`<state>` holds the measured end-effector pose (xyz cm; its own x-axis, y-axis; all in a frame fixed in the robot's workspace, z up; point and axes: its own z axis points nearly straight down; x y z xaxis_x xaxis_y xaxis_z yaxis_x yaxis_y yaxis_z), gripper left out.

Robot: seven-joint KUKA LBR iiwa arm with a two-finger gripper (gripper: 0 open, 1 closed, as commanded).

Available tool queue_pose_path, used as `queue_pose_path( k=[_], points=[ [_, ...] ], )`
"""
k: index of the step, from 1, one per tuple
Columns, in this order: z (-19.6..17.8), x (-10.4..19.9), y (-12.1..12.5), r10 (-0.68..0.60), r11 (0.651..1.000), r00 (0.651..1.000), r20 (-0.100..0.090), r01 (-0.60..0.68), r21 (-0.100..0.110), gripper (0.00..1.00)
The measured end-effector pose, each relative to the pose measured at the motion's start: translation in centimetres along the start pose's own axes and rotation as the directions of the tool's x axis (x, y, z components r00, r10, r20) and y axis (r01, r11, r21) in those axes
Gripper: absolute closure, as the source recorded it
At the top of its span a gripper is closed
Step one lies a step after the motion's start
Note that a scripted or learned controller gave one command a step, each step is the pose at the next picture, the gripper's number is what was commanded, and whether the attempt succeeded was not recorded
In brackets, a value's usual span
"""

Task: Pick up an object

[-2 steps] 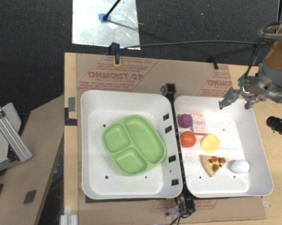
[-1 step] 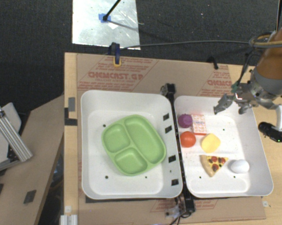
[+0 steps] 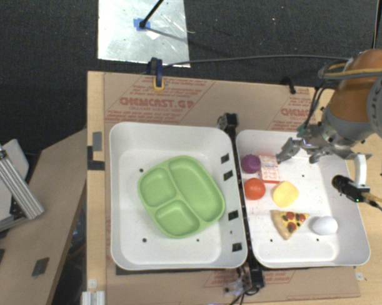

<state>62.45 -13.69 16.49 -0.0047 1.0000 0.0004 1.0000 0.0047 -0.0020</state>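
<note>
In the right bin (image 3: 344, 251), a pizza slice toy (image 3: 288, 222) and a white egg (image 3: 325, 225) lie nearest, then a yellow lemon (image 3: 285, 194) and an orange tomato (image 3: 255, 189), then a purple ball (image 3: 251, 163). The left bin (image 3: 124, 178) holds a green divided plate (image 3: 180, 195). Farther back the gripper (image 3: 302, 147) hovers over the right bin's far edge, its fingers spread and holding nothing.

Right bin (image 3: 347, 251), contents: purple ball (image 3: 251, 163) near the left wall, toward the far edge. Pink-and-white flat item (image 3: 268, 168) just beside it; its nature cannot be made out. Red-orange ball (image 3: 255, 189) nearer the front, close by the left wall. Yellow lemon-like piece (image 3: 285, 194) just right of it. Pizza slice (image 3: 288, 221) lies flat toward the near edge, tip pointing forward. White egg (image 3: 325, 225) right of the slice.
</note>
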Motion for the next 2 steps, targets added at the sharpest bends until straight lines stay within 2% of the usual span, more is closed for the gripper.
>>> queue_pose_path(
  k=[1,2],
  points=[
    [4.3,0.3,0.5,-0.001,1.000,1.000,0.000,0.001,-0.001,0.00],
    [2.9,0.2,0.7,-0.002,1.000,1.000,0.002,0.002,-0.008,1.00]
  ],
)
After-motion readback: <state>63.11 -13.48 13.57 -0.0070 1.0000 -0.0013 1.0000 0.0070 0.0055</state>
